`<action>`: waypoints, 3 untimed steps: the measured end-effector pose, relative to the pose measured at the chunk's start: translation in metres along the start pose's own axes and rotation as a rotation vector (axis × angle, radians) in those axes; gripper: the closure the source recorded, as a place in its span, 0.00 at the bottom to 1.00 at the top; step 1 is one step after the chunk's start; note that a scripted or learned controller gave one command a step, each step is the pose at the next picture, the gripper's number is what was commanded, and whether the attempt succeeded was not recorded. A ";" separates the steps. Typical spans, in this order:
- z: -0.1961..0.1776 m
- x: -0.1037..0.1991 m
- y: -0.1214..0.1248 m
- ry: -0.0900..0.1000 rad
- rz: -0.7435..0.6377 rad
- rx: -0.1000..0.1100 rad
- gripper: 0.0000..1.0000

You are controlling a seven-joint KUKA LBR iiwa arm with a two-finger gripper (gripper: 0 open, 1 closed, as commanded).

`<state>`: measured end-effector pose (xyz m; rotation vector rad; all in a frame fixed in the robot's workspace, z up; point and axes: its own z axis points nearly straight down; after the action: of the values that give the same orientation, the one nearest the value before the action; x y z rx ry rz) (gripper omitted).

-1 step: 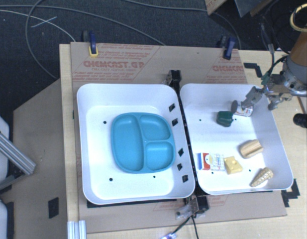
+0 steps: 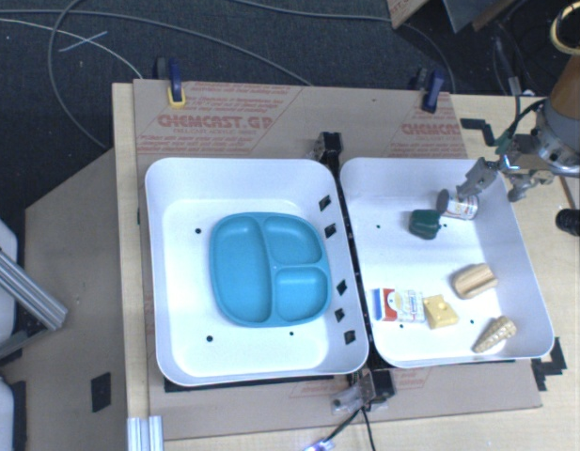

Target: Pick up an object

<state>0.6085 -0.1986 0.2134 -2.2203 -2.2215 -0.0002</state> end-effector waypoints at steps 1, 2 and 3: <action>0.046 0.004 0.007 0.002 -0.001 0.005 0.00; 0.102 0.011 0.011 0.006 -0.001 -0.003 0.00; 0.119 0.015 0.019 0.007 -0.004 -0.016 0.00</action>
<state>0.6276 -0.1830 0.0947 -2.2203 -2.2301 -0.0262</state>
